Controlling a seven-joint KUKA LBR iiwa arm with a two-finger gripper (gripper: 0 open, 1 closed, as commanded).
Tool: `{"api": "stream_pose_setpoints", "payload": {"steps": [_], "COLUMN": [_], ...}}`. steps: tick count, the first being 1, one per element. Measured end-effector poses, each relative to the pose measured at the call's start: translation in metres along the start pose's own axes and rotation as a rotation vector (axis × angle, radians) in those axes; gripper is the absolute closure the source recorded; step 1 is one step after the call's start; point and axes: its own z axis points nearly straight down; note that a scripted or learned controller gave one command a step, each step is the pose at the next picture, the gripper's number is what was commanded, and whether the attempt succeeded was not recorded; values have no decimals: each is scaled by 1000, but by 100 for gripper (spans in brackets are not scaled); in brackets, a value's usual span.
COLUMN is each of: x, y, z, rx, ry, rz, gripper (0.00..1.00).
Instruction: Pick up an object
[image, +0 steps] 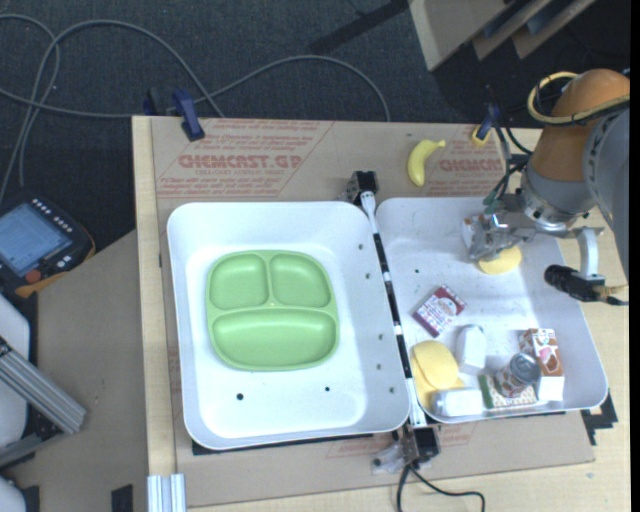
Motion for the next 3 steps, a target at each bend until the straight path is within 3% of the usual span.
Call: {"api": "stream_pose_setpoints", "payload": {"steps": [1,2,3], "x": [0,-12,-12], "y": [0,2,2], "z": [0,8,-2], "rx": [0,-1,-1], "ry": [-1,10,7], "rz": [0,0,0], "gripper": [0,0,100]}}
